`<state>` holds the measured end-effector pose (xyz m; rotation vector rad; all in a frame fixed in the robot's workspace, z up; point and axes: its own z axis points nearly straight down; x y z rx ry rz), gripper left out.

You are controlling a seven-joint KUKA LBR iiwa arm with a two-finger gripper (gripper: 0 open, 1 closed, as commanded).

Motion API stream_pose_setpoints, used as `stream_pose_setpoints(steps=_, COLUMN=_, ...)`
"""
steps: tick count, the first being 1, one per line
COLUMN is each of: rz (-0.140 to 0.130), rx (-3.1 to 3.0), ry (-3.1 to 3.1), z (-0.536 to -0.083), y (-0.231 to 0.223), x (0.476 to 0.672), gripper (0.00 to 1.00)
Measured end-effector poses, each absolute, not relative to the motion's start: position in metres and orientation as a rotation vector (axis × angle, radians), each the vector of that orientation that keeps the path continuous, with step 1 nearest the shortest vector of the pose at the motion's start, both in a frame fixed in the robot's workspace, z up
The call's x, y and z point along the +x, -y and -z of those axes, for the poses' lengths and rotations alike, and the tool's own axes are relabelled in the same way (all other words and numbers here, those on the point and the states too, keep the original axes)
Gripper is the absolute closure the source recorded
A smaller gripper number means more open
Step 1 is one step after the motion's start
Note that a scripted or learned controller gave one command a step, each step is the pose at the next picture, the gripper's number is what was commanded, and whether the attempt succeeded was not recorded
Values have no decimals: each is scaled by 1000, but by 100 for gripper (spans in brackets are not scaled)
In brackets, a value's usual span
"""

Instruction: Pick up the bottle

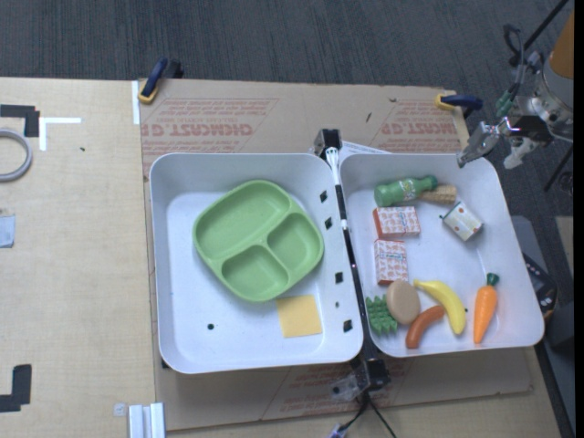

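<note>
1. Bottle (405,190): green, lying on its side near the far wall of the right bin (511,245), neck toward the right. It touches or nearly touches a tan bread-like piece (442,193) at its cap end. Lying flat, it offers its long body to a grasp from above.
2. Gripper (500,144): hangs above the right bin's far right corner, outside the rim and well apart from the bottle. Nothing sits between its fingers; whether they are spread or pressed together cannot be told at this size. Judged as a waiting or approach pose, the pick not yet begun.
3. Two red-and-white cartons (394,240): just nearer than the bottle, one behind the other, leaving a narrow gap on that side.
4. Small white box (463,222): to the right of the cartons, tilted.
5. Near end of right bin: banana (444,301), carrot (484,310), sausage (424,325), egg-shaped piece (402,301), green piece (378,315), crowded together and clear of the bottle.
6. Left bin (173,272): green divided plate (258,239) and a yellow cheese slice (299,317).
7. Counter (73,272): carries both bins on cardboard.
</note>
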<state>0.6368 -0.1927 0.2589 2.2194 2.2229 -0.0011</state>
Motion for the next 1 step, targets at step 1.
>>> stream_pose_setpoints(steps=1, rz=2, rx=2215, ry=-2226, z=-269, y=193, x=637, gripper=100)
